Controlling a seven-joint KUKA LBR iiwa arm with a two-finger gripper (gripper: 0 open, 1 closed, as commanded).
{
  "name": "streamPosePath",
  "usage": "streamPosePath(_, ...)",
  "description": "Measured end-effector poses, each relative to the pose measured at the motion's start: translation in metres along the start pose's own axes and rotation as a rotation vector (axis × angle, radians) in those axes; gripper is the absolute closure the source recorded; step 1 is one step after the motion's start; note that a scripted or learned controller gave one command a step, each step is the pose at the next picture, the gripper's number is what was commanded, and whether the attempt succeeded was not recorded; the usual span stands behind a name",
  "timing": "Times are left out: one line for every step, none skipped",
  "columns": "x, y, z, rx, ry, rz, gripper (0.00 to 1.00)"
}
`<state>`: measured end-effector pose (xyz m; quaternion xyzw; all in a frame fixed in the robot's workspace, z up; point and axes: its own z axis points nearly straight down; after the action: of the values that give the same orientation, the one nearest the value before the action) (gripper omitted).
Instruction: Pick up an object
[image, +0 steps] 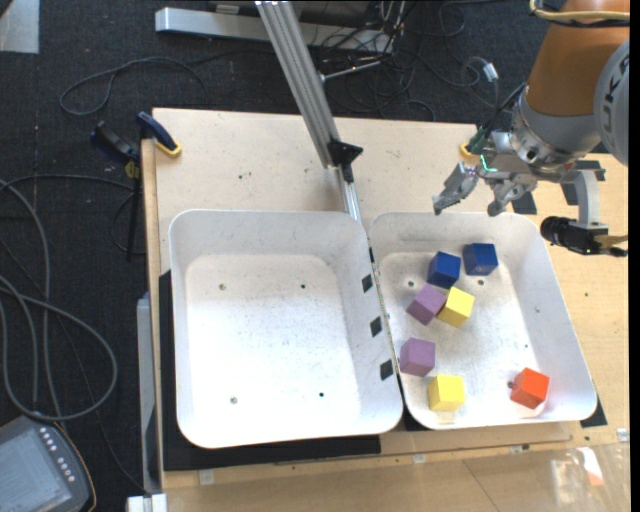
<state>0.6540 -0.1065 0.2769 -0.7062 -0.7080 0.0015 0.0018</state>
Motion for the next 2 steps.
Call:
streamPosePath(0.0, 0.001, -0.003, -0.005, -0.001, -0.001, 0.0)
streamPosePath(0.004, 0.01, 0.053, 0.0, -0.001, -0.002, 0.0)
